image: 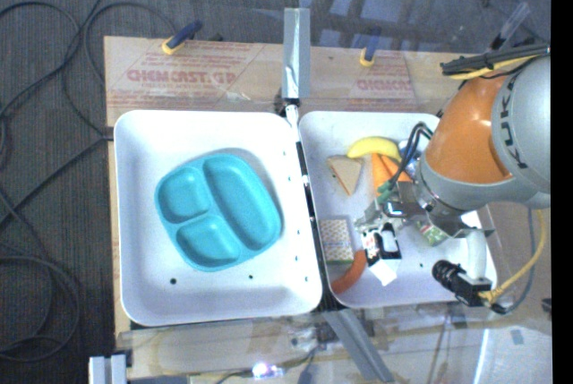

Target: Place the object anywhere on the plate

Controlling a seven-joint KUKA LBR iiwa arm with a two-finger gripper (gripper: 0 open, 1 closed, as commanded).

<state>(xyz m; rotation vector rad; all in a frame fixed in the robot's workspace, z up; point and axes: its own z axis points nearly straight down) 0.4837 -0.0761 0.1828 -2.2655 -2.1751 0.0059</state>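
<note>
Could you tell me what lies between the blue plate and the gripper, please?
In the camera view, between the blue plate and the gripper lie bare white bin floor, the two bins' adjoining walls and a patterned square item.

Arm [483, 149] reaches in from right, bent downward, hand [383, 239] lowered

Two white bins: left bin [134, 194], well left of the gripper [380, 243]; right bin [313, 140] under it. One blue plate [219, 210], three compartments, in the left bin. One banana [374, 146] above the gripper. One sandwich wedge [345, 174] up-left of it. One patterned cracker [337, 239] just left. One sausage [351, 272] below-left. One carrot [387, 166], partly hidden.
</note>
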